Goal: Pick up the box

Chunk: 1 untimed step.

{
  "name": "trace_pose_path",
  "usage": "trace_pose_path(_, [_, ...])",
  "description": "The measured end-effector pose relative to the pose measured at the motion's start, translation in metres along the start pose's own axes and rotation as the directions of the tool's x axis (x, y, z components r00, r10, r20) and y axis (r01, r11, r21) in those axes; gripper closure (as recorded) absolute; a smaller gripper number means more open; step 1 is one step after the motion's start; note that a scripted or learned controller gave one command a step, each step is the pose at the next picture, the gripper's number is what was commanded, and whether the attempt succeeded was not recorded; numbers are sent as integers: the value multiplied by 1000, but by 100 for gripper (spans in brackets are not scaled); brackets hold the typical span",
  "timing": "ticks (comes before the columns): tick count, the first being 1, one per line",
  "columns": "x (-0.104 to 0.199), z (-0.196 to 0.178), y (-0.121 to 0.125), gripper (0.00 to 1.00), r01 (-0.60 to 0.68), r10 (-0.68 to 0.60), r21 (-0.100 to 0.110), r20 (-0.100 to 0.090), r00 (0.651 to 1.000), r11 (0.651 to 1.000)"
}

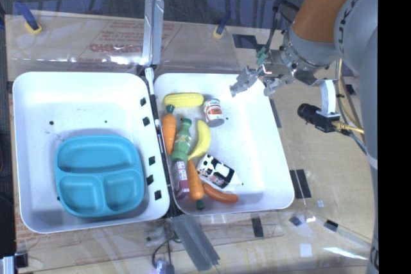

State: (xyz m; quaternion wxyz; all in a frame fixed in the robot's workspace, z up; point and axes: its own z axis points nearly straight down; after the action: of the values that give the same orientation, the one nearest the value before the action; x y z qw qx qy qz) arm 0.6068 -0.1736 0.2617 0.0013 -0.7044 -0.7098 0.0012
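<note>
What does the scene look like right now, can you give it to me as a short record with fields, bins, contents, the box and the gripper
left bin: holds a blue divided tray
right bin: toy food along its left side
food items: corn, carrot, banana, green bottle, small can, sausage
box: black and white, lying in the right bin beside the sausage
gripper: above the right bin's upper right corner, apart from the box
task state: box not yet picked up
</note>
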Motion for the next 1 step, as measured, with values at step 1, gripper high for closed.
trace_pose_path(1, [-29, 95, -47, 0, -14, 14, 1, 0, 1000, 1000])
